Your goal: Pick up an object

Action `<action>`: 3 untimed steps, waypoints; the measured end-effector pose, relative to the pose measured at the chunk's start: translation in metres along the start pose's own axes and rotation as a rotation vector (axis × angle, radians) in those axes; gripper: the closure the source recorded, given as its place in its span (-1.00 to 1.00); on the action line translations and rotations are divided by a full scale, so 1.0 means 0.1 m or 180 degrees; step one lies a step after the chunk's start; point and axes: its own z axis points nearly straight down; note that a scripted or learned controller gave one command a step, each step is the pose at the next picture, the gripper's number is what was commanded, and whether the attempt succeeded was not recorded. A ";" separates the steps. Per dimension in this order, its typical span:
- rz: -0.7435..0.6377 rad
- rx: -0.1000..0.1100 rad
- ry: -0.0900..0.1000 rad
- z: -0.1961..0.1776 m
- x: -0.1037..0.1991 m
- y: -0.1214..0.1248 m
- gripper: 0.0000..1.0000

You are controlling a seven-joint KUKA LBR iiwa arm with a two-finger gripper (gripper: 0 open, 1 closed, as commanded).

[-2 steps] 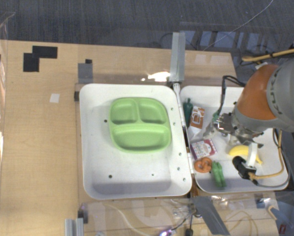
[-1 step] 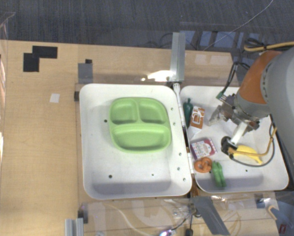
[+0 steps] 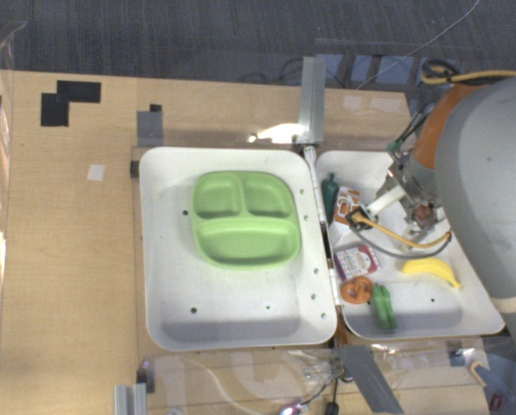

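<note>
The right bin (image 3: 478, 305) holds several small things. A yellow banana (image 3: 431, 271) lies toward its right side. A green pepper-like piece (image 3: 383, 308) and an orange-brown ring-shaped snack (image 3: 356, 290) lie near the front. A purple and white packet (image 3: 355, 259) sits mid-left, a brown and red packet (image 3: 347, 203) behind it, and a dark green object (image 3: 329, 194) rests against the left wall. My gripper (image 3: 422, 216) hangs over the back right part of this bin, above and behind the banana, with nothing seen in its grasp.
The left bin (image 3: 167, 301) carries a light green divided plate (image 3: 245, 219) at its middle. A metal post (image 3: 313, 102) stands behind the wall between the two bins. The large grey arm (image 3: 491, 197) covers the right bin's right edge.
</note>
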 end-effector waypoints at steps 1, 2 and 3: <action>0.0840 -0.0006 -0.0005 0.01 0.27 -0.03 -1.00; 0.0126 -0.0012 0.0012 -0.02 -0.43 -0.27 -1.00; 0.0115 -0.0019 0.0034 -0.12 -0.39 -0.26 1.00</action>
